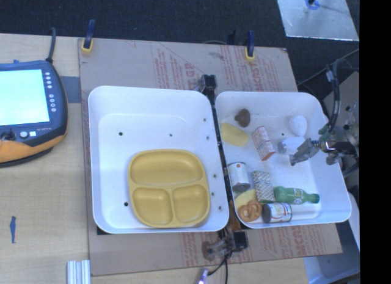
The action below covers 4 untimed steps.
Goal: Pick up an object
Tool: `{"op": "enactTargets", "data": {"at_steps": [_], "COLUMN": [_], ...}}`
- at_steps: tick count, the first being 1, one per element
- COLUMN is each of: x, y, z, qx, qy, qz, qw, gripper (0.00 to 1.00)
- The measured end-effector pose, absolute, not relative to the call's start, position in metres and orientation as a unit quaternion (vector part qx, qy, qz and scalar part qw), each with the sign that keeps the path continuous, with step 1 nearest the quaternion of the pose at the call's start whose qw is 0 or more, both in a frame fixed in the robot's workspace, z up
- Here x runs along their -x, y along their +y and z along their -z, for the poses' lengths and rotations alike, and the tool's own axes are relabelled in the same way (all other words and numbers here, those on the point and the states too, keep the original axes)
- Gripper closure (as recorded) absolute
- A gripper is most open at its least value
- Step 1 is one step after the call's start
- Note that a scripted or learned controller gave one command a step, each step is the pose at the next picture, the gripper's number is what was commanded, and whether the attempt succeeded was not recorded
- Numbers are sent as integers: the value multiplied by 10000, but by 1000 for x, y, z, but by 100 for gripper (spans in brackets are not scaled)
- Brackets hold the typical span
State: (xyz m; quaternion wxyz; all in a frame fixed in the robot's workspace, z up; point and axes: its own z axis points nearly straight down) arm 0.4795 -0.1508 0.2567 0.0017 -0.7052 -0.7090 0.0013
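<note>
My gripper (300,152) reaches in from the right over the right bin (317,173), low above its floor on the right side. Just left of it lies a red and white can (263,142). A white rounded object (297,124) sits just behind the gripper. A green bottle (295,195) lies on its side in front of it. Further left are a yellow block (234,134), a brown lump (242,116), a silver can (238,176) and a patterned can (261,185). A pretzel (247,211) and a dark can (277,212) lie at the front.
The left bin (110,124) holds a yellow divided tray (168,188). A tablet-like pendant (27,109) lies on the bench at far left. Clamps (249,43) hold the cardboard sheet at the back edge.
</note>
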Motion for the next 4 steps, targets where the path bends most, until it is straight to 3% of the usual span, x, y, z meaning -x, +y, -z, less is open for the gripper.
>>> {"op": "enactTargets", "data": {"at_steps": [1,2,3,4], "x": [-562,-585,-585,-557], "y": [-117,-115,-116,-46], "z": [-144,-91,-102,-192], "qx": [7046,7048,7038,7046], "qy": [-7096,-7094,-7104,-7096], "qz": [-28,-31,-40,-13], "qw": [25,27,27,14], "gripper": [0,0,100,100]}}
